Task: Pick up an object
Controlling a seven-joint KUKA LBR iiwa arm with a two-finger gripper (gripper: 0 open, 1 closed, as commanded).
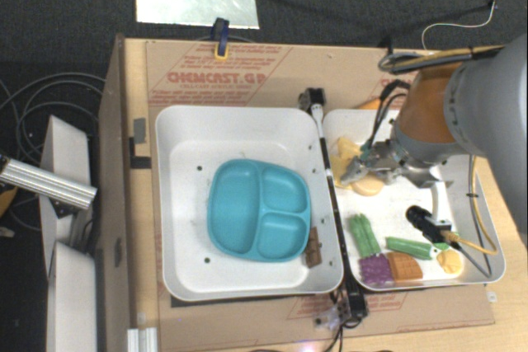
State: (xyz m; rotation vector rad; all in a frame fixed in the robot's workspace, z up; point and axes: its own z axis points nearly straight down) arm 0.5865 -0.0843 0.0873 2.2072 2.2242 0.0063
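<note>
The claw [360, 169] is seen low in the right shallow white bin [487, 214], over a pale round food piece [368, 185] and beside a pale yellow chunk [346, 151]; whether it is open or closed cannot be told. Green sticks [363, 233] (two of them), a purple cluster [375, 269] and an orange block [404, 265] lie nearer the front. A blue divided plastic plate [260, 210] is held by the left white bin [186, 177].

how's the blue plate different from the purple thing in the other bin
The blue plate is far larger than the purple piece. The plate is smooth with three compartments; the purple piece looks bumpy and lumpy. The plate lies in the left bin, the purple piece in the right bin's near corner. Both lie untouched.
</note>
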